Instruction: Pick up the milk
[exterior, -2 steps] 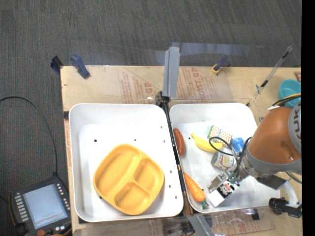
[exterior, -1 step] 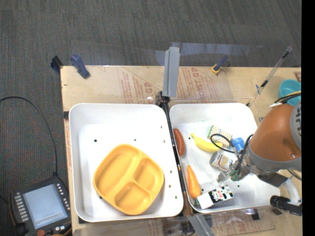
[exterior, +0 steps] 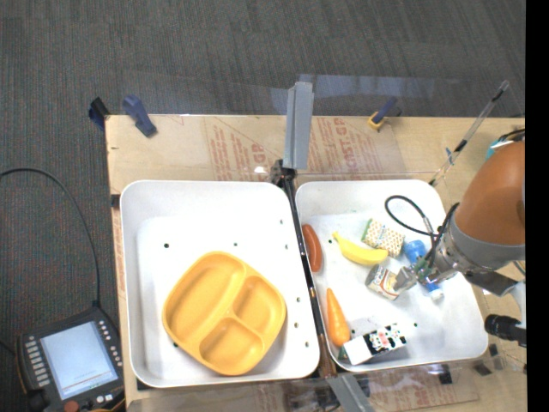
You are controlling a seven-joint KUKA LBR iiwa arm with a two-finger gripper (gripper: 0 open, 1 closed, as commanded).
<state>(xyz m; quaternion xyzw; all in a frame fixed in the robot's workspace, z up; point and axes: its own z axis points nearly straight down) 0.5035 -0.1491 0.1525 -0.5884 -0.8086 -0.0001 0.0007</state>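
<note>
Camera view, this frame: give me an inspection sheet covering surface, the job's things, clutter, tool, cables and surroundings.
Surface: bench bearing a left bin and a right bin, side by side.
Job's things: milk carton with a cow pattern, lying at the right bin's near edge, apart from the tool.
Clutter: yellow divided plate in the left bin; in the right bin a sausage, carrot, banana, patterned packet, blue item.
Tool: tool low in the right bin beside a small grey item; grip state unclear.
Cables: black loop over the right bin; black cable on the floor.
Surroundings: grey carpet; teach pendant bottom left.
</note>
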